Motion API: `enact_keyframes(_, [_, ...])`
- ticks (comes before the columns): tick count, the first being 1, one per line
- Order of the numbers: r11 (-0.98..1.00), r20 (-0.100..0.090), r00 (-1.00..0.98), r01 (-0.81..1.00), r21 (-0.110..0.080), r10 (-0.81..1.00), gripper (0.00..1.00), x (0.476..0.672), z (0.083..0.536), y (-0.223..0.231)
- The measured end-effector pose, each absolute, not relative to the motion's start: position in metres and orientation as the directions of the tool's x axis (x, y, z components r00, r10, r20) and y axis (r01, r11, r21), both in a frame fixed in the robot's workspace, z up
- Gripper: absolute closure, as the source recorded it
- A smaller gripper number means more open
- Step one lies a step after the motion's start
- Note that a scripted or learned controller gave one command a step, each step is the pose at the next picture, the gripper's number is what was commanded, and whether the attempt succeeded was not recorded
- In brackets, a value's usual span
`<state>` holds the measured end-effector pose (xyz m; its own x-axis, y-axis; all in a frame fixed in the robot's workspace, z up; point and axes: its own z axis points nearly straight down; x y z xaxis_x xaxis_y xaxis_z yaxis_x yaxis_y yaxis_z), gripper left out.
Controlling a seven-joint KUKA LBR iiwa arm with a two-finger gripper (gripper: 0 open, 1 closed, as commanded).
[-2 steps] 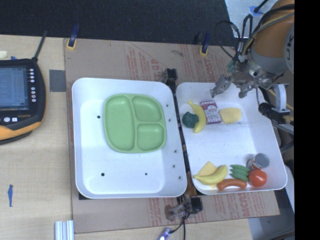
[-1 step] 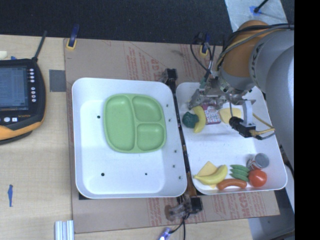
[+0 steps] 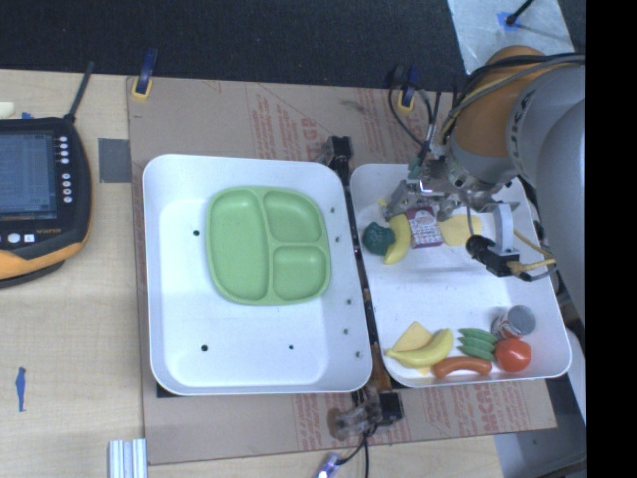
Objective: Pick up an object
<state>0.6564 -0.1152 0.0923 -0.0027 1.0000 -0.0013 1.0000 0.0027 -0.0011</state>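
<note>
2 bins (image 3: 159, 267), 1 green tray (image 3: 267, 244), tool (image 3: 426, 207) over R bin.

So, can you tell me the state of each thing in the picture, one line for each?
gripper: low in the right bin, by the pink packet; no grasp is visible
pink packet: lying in the right bin
green plate: flat in the left bin, compartments bare
banana: lying at the right bin's near edge
tomato: resting in the right bin's near corner
tablet: screen lit

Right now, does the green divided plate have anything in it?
Empty. All three compartments of the green divided plate show bare green; it sits alone in the left bin.
</note>
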Motion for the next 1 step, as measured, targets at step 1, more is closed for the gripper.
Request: enact_keyframes(1, [0.004, -0.002, -0.004, 1.0, 0.0, 1.0, 1.0, 0.6571, 0.1033, -0.1158])
